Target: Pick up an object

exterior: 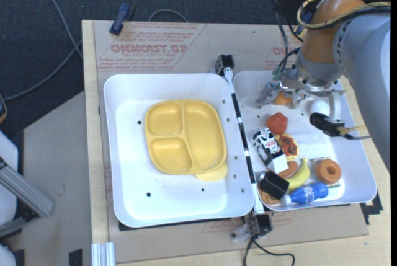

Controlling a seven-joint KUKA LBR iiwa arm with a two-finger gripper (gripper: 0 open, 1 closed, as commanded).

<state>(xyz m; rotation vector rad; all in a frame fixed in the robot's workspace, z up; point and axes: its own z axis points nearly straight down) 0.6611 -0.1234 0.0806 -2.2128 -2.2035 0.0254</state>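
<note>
The table [155, 48] is a pale board with red print along its far edge, and it carries two white bins side by side. The grey arm [366, 41], with its orange band, comes in over the table's far right corner.

The left bin [124, 134] takes up the middle of the table. The right bin [353, 165] is narrower and sits against the table's right edge, and the two bins meet along a dark seam.

A yellow plate [185, 136] with three compartments lies flat in the middle of the left bin, tipped slightly out of line with the bin's walls.

The tool [284, 92] hangs low over the far end of the right bin, near the bin's far left corner. I cannot tell whether it is wide or narrow. A small orange piece [283, 98] lies right at the tool, but a grasp cannot be made out.

The other loose things are clustered in the near half of the right bin:
- A blue bottle [308, 193] lies on its side by the near edge.
- A banana [299, 173] lies just beyond the bottle.
- A brown donut [327, 170] lies beside the banana on the right.
- A black block [273, 185] lies in the near left corner.
- A red object [278, 123] lies near the bin's middle.
- A black-and-white toy [267, 142] lies just in front of the red object, by the left wall.

A blue clip [120, 18] sits at the table's far left corner.
</note>
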